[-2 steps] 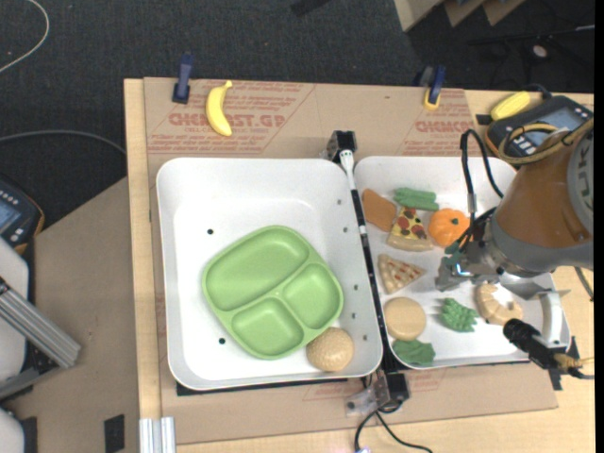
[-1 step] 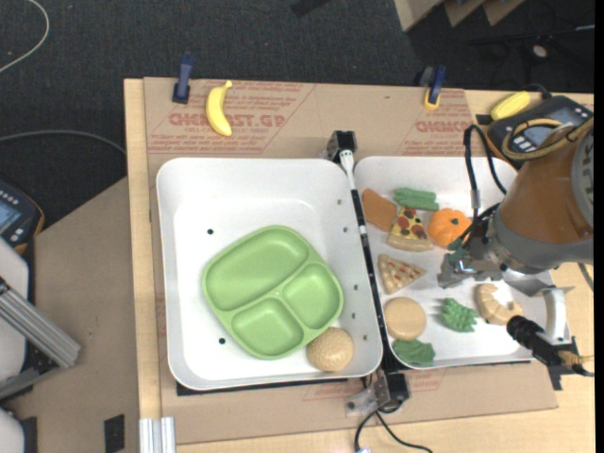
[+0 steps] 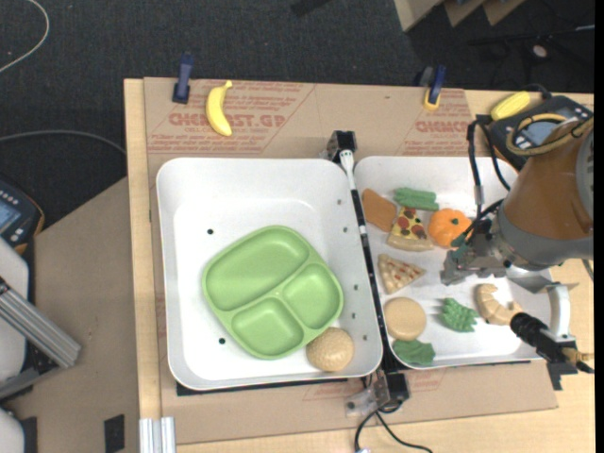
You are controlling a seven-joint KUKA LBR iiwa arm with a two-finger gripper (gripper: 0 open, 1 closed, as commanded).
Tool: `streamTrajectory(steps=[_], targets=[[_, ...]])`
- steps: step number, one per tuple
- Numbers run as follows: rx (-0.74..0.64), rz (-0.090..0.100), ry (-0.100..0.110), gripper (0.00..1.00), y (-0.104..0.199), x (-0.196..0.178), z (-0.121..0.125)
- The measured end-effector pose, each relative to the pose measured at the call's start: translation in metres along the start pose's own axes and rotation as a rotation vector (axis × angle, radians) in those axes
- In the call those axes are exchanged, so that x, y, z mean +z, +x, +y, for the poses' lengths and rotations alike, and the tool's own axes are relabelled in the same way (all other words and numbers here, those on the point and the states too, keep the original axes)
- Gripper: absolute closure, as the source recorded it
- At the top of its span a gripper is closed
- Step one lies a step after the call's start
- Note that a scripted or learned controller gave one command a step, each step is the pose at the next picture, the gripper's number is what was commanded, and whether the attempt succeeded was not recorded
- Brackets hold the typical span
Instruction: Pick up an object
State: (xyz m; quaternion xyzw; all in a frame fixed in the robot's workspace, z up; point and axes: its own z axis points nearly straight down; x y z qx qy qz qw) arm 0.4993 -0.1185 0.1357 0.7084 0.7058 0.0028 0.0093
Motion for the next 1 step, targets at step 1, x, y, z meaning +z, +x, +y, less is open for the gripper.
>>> streamTrajectory(steps=[1], targets=[[0.0, -0.001, -0.003, 1.0, -0.0001, -0.0099, 0.0007]])
